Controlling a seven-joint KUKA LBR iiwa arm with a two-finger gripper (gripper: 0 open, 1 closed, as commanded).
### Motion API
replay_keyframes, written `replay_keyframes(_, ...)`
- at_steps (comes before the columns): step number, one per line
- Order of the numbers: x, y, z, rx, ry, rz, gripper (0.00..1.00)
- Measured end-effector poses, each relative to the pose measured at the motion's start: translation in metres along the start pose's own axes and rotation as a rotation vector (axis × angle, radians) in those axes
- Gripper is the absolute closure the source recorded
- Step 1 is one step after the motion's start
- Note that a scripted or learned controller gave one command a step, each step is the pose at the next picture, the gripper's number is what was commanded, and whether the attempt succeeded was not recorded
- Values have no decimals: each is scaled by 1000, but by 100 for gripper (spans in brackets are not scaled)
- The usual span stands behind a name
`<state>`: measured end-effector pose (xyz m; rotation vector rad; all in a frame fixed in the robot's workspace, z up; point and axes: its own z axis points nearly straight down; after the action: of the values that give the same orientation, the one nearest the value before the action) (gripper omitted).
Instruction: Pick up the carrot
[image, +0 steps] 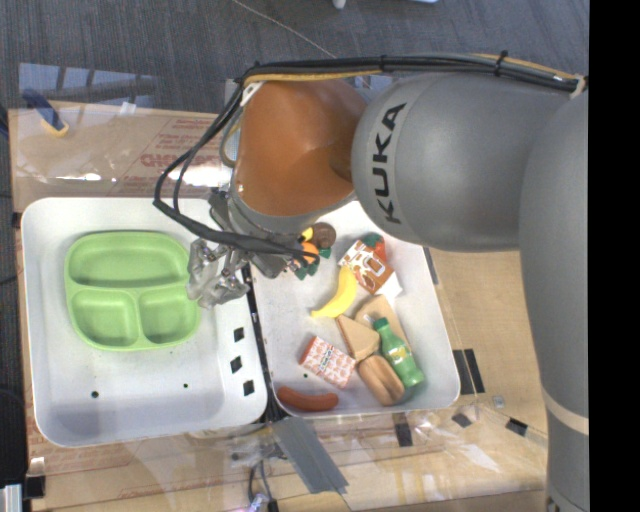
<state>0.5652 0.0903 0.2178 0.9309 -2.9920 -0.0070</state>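
Note:
The carrot (313, 244) is a small orange piece with a green top. It lies at the back left of the right bin (440, 335), partly hidden under the arm's orange band. My gripper (216, 272) hangs over the right side of the left bin (45, 330), just beside the green tray's right edge. It is to the left of the carrot, across the wall between the bins. I see nothing held in it.
A green divided tray (130, 290) lies in the left bin. The right bin holds a banana (338, 295), a red carton (365, 262), a green bottle (398, 352), a bread wedge (357, 335), a hot dog bun (378, 380), a sausage (308, 400) and a pink box (327, 361).

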Motion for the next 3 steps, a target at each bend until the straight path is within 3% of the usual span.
replay_keyframes(1,-50,57,-76,9,-14,-12,100)
replay_keyframes(2,-98,49,-66,8,-10,-203,100)
replay_keyframes(3,-145,50,-86,10,-11,-220,100)
